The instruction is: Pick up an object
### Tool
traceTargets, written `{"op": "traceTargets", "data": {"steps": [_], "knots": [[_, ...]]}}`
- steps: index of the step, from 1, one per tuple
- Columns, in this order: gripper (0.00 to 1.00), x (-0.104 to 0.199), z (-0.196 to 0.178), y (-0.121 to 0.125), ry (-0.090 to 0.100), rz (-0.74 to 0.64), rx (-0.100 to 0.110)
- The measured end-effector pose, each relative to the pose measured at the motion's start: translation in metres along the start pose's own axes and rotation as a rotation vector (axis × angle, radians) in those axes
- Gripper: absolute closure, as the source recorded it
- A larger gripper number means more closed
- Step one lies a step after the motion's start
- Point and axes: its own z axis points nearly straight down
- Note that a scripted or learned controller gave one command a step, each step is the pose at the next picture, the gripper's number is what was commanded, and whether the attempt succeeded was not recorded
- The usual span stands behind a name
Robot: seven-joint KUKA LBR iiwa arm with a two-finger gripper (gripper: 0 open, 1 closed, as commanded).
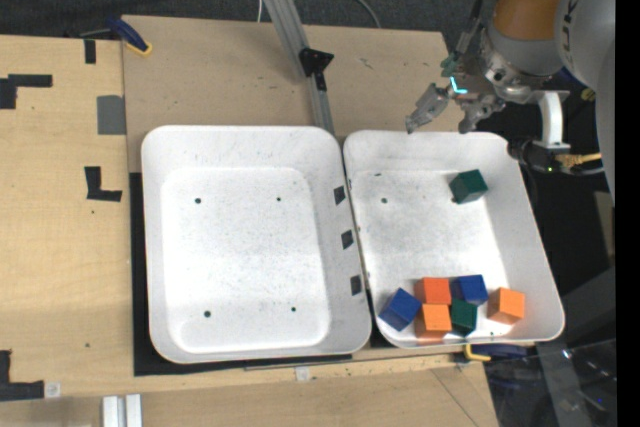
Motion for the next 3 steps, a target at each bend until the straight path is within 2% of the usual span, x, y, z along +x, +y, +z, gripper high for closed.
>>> {"op": "traceTargets", "data": {"steps": [1,3], "knots": [[0.0,0.0,-0.003,0.001,-0.002,-0.001,-0.005],[0.0,0.001,0.125,0.006,-0.002,0.0,0.001]]}}
